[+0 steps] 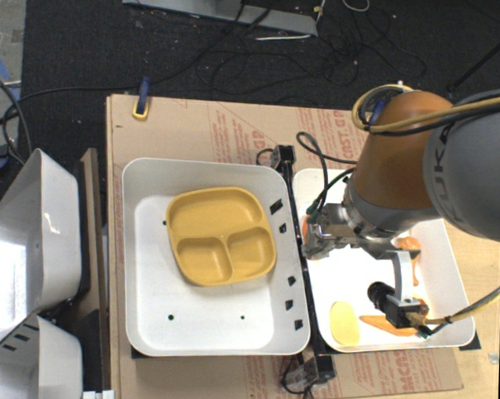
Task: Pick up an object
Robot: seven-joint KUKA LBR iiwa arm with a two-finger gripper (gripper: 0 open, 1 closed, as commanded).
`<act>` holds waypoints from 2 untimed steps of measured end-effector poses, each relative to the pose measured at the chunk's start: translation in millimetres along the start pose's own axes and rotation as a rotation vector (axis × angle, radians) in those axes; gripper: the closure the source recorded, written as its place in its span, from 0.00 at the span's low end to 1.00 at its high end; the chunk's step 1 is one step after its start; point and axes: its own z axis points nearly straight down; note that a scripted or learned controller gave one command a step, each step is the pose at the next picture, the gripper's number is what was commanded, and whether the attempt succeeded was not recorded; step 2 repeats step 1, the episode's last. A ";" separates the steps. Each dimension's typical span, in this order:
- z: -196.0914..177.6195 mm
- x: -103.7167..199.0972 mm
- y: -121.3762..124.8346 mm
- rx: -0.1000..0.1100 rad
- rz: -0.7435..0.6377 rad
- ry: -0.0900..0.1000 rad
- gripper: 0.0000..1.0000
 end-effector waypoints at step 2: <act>-7.8 57.1 -8.1 0.000 -0.001 0.000 1.00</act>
